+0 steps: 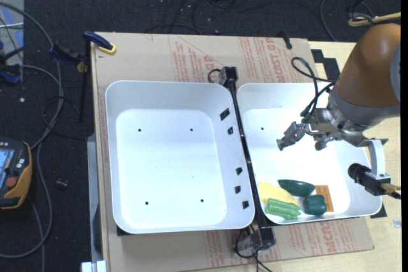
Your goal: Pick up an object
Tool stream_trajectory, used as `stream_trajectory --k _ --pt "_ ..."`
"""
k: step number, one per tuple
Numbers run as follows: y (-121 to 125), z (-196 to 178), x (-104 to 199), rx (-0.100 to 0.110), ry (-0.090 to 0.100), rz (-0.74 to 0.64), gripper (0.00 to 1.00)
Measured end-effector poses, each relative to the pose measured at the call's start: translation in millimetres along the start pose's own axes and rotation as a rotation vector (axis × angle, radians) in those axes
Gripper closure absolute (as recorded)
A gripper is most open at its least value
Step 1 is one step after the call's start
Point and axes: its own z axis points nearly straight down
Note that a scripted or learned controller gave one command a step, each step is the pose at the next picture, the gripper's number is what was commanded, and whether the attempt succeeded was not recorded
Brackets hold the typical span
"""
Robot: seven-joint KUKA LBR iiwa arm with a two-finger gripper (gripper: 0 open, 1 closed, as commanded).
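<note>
White right bin (274,99), perhaps green toys (296,197).

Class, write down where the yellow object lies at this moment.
In the camera view, the yellow object lies in the right bin, at its near left corner, beside the divider and touching the green cylinder.
</note>
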Motion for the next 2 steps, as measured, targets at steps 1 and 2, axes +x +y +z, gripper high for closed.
stream_trajectory --k 1,2 --pt "1 -3 0 -0.007 0.0 -0.001 0.0" --pt "1 59 2 -0.002 0.0 -0.001 0.0"
